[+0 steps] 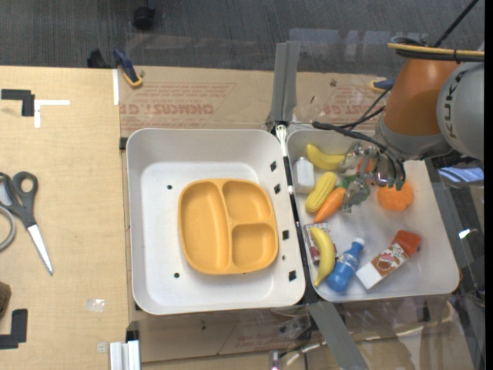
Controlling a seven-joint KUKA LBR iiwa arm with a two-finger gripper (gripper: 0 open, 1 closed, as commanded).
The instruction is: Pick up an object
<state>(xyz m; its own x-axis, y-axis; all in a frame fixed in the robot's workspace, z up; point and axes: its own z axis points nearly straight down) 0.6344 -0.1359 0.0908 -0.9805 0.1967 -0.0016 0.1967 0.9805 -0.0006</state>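
The metal two-finger gripper (356, 185) hangs low in the right shallow white bin (439, 272), just above the orange toy carrot (331, 203); its finger spacing I cannot tell.

To the left of the claw (368, 177) we see a white bin (142, 206), and a yellow three-part plate (229, 226) lies flat in its middle; far left of the claw, past that bin, grey-handled scissors (31, 214) lie on the wooden bench (62, 153); up and left of the claw we find a cardboard sheet (192, 102) behind the bin, with a blue clamp (127, 66) at its left corner.
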